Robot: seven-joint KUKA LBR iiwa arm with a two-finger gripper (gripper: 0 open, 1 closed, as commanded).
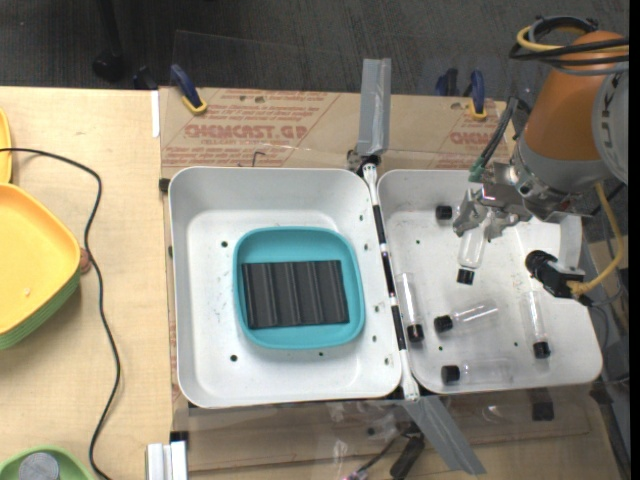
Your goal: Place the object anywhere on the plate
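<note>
My gripper [484, 218] hangs over the right bin [560, 368] with a clear tube [468, 258] clamped between its closed fingers, black cap down; judged light, rigid, slippery and breakable, best held mid-barrel, the teal plate [250, 258] lying well off beyond it.

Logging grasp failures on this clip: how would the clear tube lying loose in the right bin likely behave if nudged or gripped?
The clear tube looks round and smooth, lying flat on the right bin, so a nudge would probably roll it. Its glossy transparent wall suggests it is light, stiff, and may slip from the claw. Whether it is glass or plastic cannot be told, so fragility is uncertain.
</note>
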